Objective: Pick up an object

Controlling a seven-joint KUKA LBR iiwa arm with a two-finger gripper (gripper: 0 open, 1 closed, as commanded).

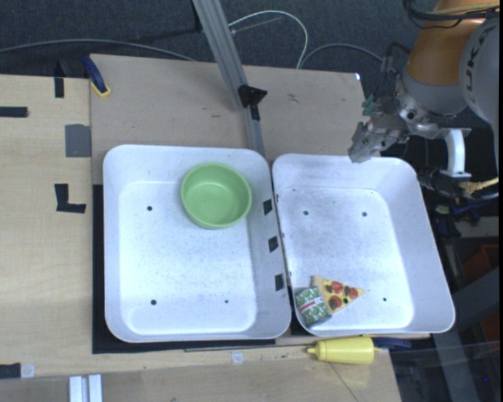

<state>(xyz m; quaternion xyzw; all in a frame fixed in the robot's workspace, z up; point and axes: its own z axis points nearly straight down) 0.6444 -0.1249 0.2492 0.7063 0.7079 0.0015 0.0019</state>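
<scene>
Two bins, three items, near to far.
Yellow bottle point(345, 350) on tabletop point(168, 107) before right bin point(419, 249); pizza slice point(337, 291) and green packet point(312, 306) in its near corner; green bowl point(215, 194) in left bin point(126, 249); claw point(362, 149) above right bin's far rim, state cannot tell.

We have one fixed camera above the bench point(193, 107), looking down at a slant. Both white bins point(126, 249) fit in frame, mid-range.
</scene>
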